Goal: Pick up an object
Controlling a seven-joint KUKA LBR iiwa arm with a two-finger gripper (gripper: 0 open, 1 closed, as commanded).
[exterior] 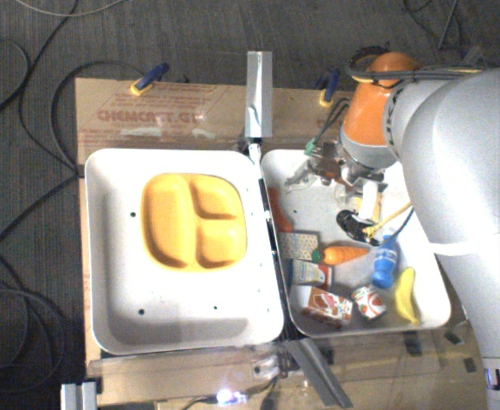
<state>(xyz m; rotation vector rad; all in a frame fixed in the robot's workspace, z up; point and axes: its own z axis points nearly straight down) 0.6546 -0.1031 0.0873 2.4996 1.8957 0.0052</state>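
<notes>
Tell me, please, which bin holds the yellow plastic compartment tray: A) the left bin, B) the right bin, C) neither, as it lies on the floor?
A: the yellow plastic compartment tray lies flat inside the left white bin, while the right white bin holds the small items.

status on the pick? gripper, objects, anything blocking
Gripper over right bin, far end; nothing seen between its fingers. Carrot, blue bottle, banana lie near end, unpicked. Yellow tray in left bin.
</notes>
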